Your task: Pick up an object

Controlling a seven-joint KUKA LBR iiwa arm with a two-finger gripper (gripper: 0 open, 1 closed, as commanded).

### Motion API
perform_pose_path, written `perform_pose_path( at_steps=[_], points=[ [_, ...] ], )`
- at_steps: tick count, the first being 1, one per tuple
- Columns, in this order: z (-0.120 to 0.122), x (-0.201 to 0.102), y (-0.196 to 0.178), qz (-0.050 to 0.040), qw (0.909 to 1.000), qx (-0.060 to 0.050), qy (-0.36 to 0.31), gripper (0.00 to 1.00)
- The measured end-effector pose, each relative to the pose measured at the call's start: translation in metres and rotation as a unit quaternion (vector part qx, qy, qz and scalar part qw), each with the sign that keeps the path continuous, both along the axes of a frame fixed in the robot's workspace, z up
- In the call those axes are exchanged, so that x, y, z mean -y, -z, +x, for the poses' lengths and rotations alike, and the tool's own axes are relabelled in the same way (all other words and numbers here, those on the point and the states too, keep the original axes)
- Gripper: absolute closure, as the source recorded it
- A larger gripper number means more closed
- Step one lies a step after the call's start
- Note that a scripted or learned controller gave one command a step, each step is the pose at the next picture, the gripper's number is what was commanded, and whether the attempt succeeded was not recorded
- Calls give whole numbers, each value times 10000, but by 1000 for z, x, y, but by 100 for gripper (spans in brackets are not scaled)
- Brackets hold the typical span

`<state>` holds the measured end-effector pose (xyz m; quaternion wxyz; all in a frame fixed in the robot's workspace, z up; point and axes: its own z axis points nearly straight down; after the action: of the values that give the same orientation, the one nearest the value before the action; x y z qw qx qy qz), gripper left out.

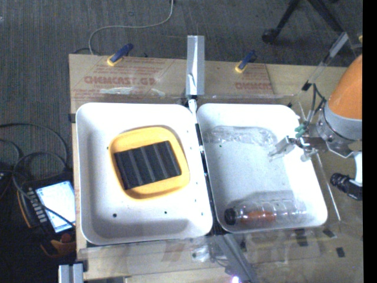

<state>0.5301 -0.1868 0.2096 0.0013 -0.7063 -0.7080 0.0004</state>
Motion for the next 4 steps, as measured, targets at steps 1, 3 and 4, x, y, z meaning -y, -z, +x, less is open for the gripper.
perform_pose_path(
  at_steps=[1,3,4],
  points=[
    [1,-1,-9,6,10000,1,-9,100],
    [6,-56,88,1,9982,-8,595,0],
    [29,-111,17,-2,10000,6,-70,0]
  ],
)
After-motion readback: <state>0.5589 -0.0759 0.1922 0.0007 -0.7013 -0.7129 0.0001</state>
